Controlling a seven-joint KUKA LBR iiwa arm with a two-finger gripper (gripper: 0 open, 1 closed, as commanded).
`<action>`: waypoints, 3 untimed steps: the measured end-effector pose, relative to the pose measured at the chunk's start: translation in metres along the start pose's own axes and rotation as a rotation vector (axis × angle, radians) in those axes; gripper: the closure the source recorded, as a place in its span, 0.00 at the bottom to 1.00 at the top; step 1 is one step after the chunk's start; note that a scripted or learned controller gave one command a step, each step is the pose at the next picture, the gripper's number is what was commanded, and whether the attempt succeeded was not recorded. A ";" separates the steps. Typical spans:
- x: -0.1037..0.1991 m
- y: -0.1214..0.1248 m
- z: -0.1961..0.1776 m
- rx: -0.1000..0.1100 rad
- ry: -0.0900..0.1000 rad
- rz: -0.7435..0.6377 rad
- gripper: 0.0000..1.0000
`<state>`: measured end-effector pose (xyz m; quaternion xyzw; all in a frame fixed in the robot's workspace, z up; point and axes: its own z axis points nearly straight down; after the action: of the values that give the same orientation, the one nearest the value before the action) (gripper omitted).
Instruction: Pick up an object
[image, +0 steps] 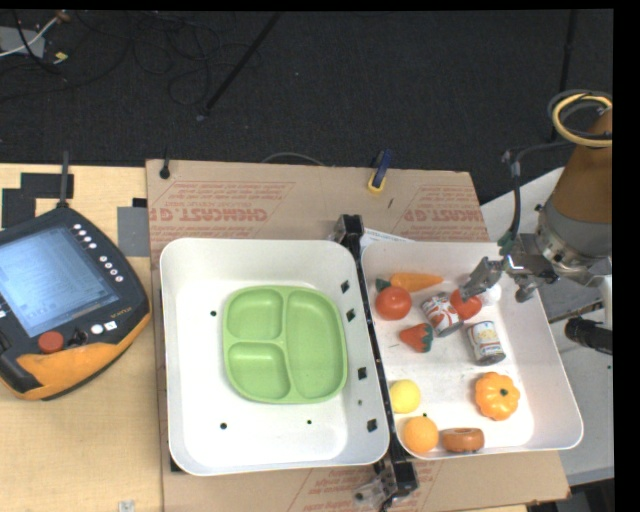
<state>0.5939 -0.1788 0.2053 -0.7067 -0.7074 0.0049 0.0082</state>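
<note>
— Two white bins are sitting side by side on brown cardboard (300, 205); is any writing showing?
— Red print is running across the cardboard, upside down from here, and I cannot make it out for sure. The small can (486, 341) just below the gripper (482, 277) is wearing a paper label, too small to read, and so is the second can (440, 313), lying tilted down and to the left of it.
— What is the gripper doing?
— It is hanging over the upper part of the right bin (560, 400), its metal fingers (478, 279) standing slightly apart and pinching nothing. A red rounded piece (466, 304) is lying right under the fingertips, whether touching I cannot tell.
— And the other pieces?
— All smooth plastic toy food, by the look. Left of the gripper an orange carrot shape (416, 281) is lying flat, a round red tomato (393, 302) beside it. Below and to the left, a red strawberry-like wedge (417, 337). Further below, a ribbed orange pumpkin (497, 395), a yellow ball (404, 396), an orange ball (420, 435) and a brown disc (461, 439).
— The left bin (190, 300)?
— Well to the gripper's left, it is holding a glossy green tray (285, 343) divided into three compartments. Beyond it, a grey and orange pendant (60, 300) with a lit screen is resting on the bench.
</note>
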 end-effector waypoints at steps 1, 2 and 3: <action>0.000 0.002 -0.006 -0.011 -0.002 -0.001 0.00; 0.008 0.004 0.047 -0.006 0.000 0.000 0.00; 0.001 -0.002 0.103 -0.007 -0.001 -0.002 0.00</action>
<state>0.5905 -0.1771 0.1026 -0.7061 -0.7081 0.0028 0.0052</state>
